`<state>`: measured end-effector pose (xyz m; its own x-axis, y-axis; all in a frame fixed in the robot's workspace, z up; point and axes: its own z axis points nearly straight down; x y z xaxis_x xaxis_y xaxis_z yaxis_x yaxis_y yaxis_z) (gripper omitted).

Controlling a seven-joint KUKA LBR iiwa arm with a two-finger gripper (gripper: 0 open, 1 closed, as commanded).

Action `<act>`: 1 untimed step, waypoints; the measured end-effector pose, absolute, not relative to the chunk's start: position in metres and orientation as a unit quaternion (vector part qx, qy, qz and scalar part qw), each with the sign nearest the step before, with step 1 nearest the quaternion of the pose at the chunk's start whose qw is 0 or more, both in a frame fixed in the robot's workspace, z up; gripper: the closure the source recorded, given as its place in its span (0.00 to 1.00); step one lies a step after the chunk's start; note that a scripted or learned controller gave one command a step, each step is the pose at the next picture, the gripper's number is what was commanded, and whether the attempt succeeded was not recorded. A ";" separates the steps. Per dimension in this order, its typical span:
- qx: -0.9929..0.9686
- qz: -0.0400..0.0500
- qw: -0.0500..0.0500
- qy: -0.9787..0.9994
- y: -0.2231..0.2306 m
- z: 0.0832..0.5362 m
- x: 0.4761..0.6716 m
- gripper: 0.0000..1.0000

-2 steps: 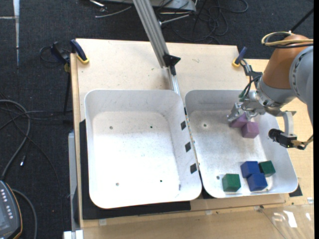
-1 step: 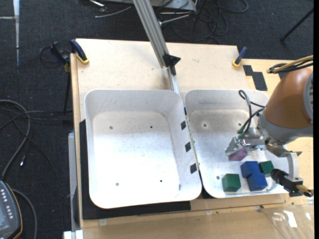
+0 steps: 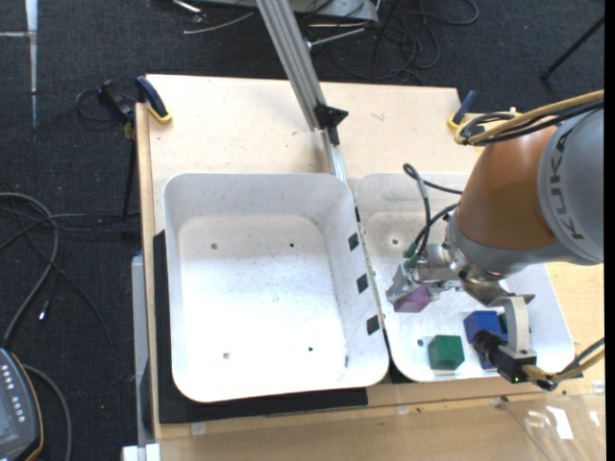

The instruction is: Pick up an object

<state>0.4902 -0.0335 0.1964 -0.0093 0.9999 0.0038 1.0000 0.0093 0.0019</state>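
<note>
Purple, a small block [image 3: 414, 300] sits at the tip of the gripper [image 3: 411, 288] in the right bin [image 3: 384, 221], partly hidden, and whether the gripper is clasping it I cannot tell. Near it lie a green block [image 3: 445, 351] and a blue object [image 3: 483, 327], half covered by the arm [image 3: 524, 205]; beside them on the tabletop [image 3: 240, 123] is the left bin [image 3: 259, 286]

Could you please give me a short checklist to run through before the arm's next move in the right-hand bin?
1. Gripper over the right white bin: ok.
2. Small purple block directly under the gripper: ok.
3. Purple block actually held: cannot tell.
4. Green cube apart from the purple block: ok.
5. Blue block clear of the arm: cannot tell, partly covered.
6. Left white bin away from the gripper: ok.
</note>
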 end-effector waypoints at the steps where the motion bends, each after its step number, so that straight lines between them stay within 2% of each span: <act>1: -0.703 -0.001 0.001 -0.711 0.066 0.195 0.506 1.00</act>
